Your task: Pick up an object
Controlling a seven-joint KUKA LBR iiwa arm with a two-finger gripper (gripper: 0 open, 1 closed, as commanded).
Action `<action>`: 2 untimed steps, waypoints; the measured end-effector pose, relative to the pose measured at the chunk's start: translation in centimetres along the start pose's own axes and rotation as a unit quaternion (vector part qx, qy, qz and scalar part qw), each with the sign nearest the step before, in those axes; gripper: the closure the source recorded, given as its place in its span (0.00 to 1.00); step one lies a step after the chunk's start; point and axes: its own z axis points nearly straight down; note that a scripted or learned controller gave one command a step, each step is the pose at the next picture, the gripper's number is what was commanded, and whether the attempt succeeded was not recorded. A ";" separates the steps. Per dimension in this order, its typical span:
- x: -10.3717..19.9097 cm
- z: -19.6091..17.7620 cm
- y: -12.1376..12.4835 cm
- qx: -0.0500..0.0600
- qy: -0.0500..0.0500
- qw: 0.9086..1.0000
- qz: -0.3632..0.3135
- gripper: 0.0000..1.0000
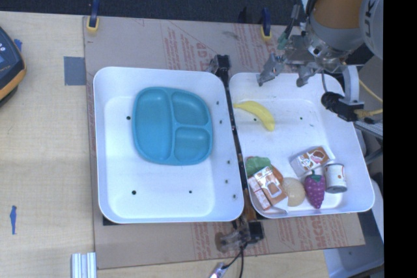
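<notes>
- Nearest the camera: a cluster of small items in the near corner of the right bin [345, 140], well below the end effector [285, 74] in this view. Cluster holds a purple grape bunch [315, 189], a small can [335, 178], a snack packet [311, 160], a red-and-white carton [266, 185], a green leafy piece [257, 164] and a pale round piece [295, 193], packed touching or nearly so.
- Yellow banana [256, 113] lies alone in the right bin, just below and slightly left of the end effector; it is the closest object to the fingertips and apart from the cluster.
- End effector hovers over the far edge of the right bin, fingers spread apart, nothing between them. Fingertips look clear of the bin floor, though height is hard to judge from this slanted view.
- Left bin [114, 198], well left of the end effector, carries a blue divided plate [172, 125] and nothing else I can make out.
- Progress, as a judgement: task barely begun. No object lifted, none gripped. Still to do: settle on a target, descend, close, raise.
- Banana looks the likeliest pick, given how near and isolated it sits; cluster items would crowd the fingers.
- Bench [39, 159] shows a cardboard sheet [163, 42] beneath both bins.
</notes>
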 end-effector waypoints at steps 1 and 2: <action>-3.1 9.5 -0.1 0.001 -0.001 1.000 0.000 0.00; -4.3 15.8 0.0 0.001 -0.001 1.000 0.000 0.00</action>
